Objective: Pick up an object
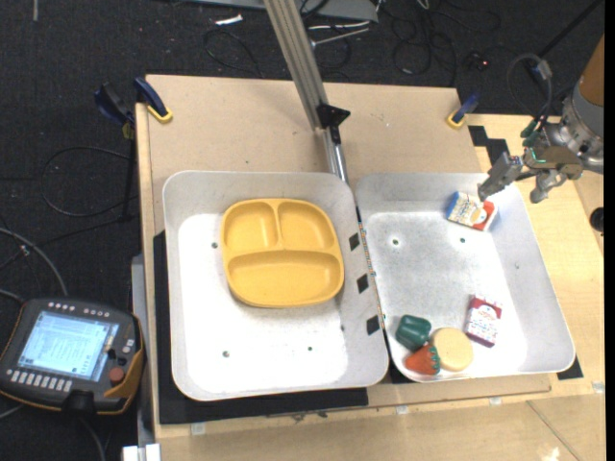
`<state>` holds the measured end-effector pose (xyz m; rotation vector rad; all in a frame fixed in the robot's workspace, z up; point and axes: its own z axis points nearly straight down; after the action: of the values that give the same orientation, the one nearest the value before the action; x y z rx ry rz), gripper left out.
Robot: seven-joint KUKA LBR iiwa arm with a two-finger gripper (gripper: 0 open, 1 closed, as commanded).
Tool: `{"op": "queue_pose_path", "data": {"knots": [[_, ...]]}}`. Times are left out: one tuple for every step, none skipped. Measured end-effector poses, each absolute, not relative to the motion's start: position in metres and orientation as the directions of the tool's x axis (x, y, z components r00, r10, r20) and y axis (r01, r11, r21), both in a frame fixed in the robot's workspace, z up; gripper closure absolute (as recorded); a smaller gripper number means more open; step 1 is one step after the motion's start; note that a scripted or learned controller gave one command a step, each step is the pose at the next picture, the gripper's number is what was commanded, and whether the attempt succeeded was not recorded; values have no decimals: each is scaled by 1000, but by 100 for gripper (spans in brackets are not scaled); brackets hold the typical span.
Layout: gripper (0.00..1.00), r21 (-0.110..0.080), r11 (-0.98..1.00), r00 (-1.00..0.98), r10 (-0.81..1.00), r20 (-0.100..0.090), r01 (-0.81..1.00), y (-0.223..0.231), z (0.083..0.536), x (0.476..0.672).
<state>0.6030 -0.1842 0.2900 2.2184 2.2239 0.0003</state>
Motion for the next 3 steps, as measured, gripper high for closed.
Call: {"op": "queue_pose_path", "data": {"knots": [[0, 0, 3, -3, 1000, -1, 1000, -184, 290, 603], [0, -4, 1, -1, 1000, 0, 1000, -182, 247, 602], [0, -6, 0, 0, 1000, 1, 1000, -183, 182, 602]]}}
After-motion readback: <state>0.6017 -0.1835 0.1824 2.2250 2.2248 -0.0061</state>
